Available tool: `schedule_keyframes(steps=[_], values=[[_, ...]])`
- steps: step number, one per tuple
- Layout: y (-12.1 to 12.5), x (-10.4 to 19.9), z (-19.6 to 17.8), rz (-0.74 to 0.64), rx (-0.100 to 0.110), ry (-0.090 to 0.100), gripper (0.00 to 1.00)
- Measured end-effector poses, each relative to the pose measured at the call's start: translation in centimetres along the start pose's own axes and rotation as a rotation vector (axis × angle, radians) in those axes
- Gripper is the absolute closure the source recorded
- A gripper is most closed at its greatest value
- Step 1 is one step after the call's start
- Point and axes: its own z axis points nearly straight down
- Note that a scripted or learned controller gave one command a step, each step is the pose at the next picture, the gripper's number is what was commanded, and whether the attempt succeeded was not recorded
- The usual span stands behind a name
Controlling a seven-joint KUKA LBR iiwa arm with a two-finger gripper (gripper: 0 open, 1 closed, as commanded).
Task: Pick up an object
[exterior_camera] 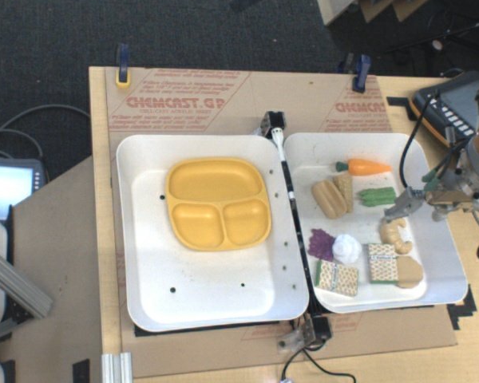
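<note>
Clutter is the main hazard: the right bin (455, 278) holds a crowd of small toy foods packed close, and the gripper (405, 206) hangs low over its right half, reaching in from the right edge. The fingers are a grey blur against the white floor, so I cannot tell whether they stand apart or together, and nothing is visibly held between them.

No single target is set by the task; the nearest candidates are the green piece (377, 196) just to the gripper's left and the pale lumpy piece (394, 231) just below it. The carrot (367, 167) lies farther up, the tan bread roll (332, 198) further left, and the purple piece (322, 244), white ball (346, 249) and two patterned squares (338, 278) sit lower in the bin.

A descent from here may land between the green piece and the pale one and close on neither, or nudge one aside. The pale piece looks rounded and may squirt out of a pinch. The patterned squares lie flat, so fingers would likely skate over them. Two neighbours touching could also be caught together and one dropped on the lift.

The left bin (136, 238) holds a yellow divided tray (219, 203), well apart from the gripper.
</note>
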Motion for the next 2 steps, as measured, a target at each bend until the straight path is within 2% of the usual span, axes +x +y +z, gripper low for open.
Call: schedule_keyframes(steps=[1,2], values=[[8.0,-2.4,11.7,-0.003,-0.001,-0.002,0.00],[14.9,5.4,14.9,-0.006,0.005,0.003,0.00]])
